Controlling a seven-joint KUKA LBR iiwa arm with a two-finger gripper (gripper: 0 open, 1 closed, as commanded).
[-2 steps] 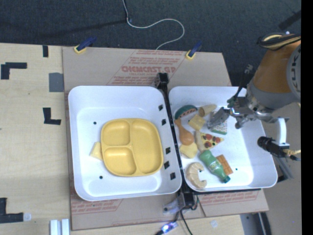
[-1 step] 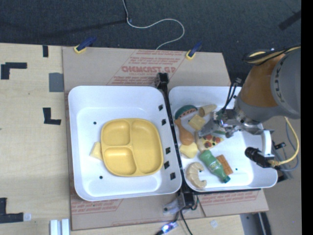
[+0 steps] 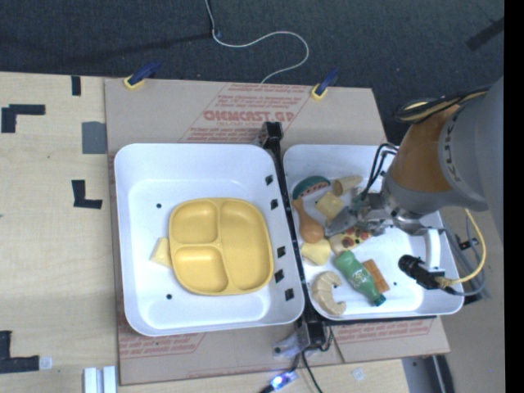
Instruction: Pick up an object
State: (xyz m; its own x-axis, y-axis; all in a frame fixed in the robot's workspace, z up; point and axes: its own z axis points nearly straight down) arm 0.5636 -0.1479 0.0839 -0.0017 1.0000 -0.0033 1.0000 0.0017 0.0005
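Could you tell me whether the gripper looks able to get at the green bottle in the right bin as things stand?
Probably yes. The green bottle lies on top with nothing over it, just below the gripper, though the croissant and an orange piece crowd its sides.

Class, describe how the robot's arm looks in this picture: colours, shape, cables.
The arm is a thick, rounded grey body with an orange band above the wrist. Thin black cables run along the wrist, and a yellow cable loops beside it. The gripper is dark metal.

Glossy yellow plastic tray [image 3: 221, 246], smooth white plastic bins [image 3: 135, 219], matt brown cardboard sheet [image 3: 237, 113] beneath.
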